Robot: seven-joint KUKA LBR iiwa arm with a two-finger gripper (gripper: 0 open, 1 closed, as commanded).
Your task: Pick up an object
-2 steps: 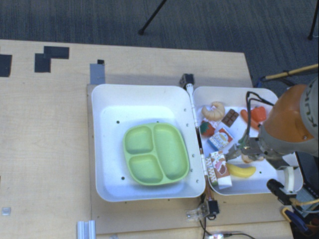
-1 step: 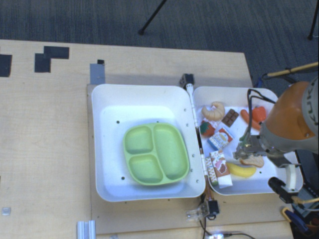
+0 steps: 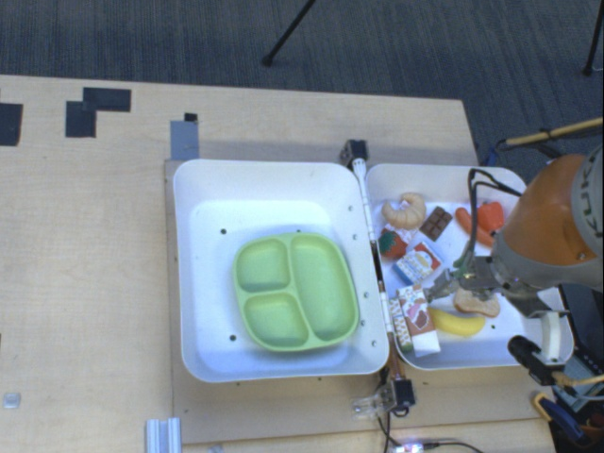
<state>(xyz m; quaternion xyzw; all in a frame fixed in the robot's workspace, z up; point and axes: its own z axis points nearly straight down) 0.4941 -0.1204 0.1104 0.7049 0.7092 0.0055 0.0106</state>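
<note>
Spanning the picture is the pale wooden bench [image 3: 85, 253], bearing two white bins side by side; the left bin [image 3: 203, 253] holds a green divided plate [image 3: 294, 291] with three compartments; the right bin [image 3: 444, 359] holds a clutter of toy food. Reaching in from the right, the grey arm with its orange band [image 3: 552, 220] hangs over the right bin, its gripper [image 3: 451, 282] low among the items. Just beside it lie a yellow banana [image 3: 460, 324], a croissant [image 3: 404, 211], a brown chocolate piece [image 3: 435, 222] and a small blue-and-white carton [image 3: 413, 266]; whether the fingers are spread or closed I cannot tell; nothing is visibly between them.
</note>
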